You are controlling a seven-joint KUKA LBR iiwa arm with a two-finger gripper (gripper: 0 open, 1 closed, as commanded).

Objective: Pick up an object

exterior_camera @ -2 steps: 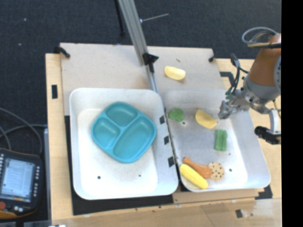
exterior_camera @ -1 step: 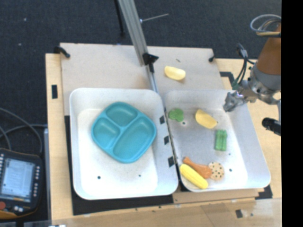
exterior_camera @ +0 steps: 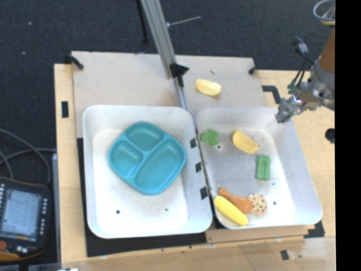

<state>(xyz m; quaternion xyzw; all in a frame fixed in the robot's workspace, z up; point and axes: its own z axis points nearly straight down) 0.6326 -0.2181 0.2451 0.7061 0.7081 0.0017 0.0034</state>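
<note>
I count two white bins side by side on the bench (exterior_camera: 65,151). The left bin (exterior_camera: 96,208) fills the centre-left of the frame, the right bin (exterior_camera: 299,191) the centre-right, their inner rims touching along the middle.

One teal divided plate (exterior_camera: 148,157) sits in the left bin, three compartments, tilted relative to the bin walls.

One metal rail (exterior_camera: 158,30) runs down from the top centre of the frame to the seam between the bins.

One arm, entering at the upper right of the frame. Its gripper (exterior_camera: 284,113) hangs over the upper right corner of the right bin, at the rim. I can't tell from here whether the fingers are spread or closed, and I see nothing between them.

Candidate objects: I count seven in all, six in the right bin and one outside.
- one yellow corn cob (exterior_camera: 230,210), bottom left corner of the right bin
- one orange carrot-like piece (exterior_camera: 234,200), touching the corn's upper side
- one yellow wedge (exterior_camera: 245,142), upper middle of the bin
- one green block (exterior_camera: 263,167), right of centre, below the wedge
- one green round piece (exterior_camera: 210,136), upper left, near the seam
- one speckled cookie-like disc (exterior_camera: 258,204), just right of the carrot piece

One yellow lump (exterior_camera: 208,87) lies outside on the board above the right bin, in the upper centre of the frame.

One handheld screen unit (exterior_camera: 21,213) sits at the lower left edge of the frame, off the bench.
</note>
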